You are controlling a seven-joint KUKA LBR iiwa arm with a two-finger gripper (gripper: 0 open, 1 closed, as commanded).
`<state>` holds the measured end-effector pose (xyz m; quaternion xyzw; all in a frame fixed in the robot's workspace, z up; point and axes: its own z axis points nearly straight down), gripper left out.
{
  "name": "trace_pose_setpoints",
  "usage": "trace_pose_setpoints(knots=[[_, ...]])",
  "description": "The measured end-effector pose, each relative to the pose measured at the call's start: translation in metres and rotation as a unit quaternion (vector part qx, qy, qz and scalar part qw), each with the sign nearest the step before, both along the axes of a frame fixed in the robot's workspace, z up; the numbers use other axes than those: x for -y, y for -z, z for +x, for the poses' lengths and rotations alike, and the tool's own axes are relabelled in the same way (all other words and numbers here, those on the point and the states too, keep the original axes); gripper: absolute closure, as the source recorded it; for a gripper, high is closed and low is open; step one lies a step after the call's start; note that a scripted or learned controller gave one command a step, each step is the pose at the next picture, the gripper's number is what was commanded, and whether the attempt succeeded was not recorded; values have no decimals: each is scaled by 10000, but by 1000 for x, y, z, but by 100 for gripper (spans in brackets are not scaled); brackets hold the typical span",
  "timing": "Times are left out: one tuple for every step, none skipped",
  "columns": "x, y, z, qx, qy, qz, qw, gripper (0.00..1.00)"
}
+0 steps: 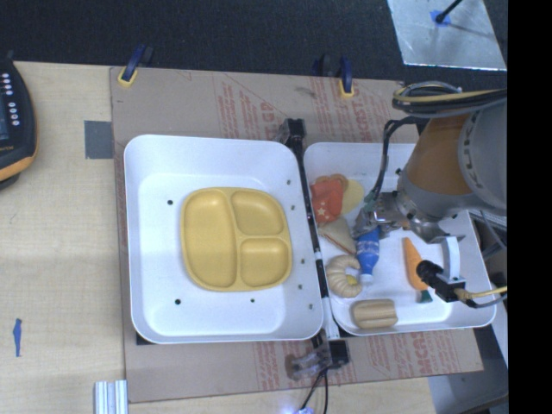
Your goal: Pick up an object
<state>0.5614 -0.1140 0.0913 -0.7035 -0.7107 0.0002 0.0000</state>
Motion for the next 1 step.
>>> trace_pose_setpoints(knots=[[-67, -107, 41, 41, -2, 4, 10000, 100]])
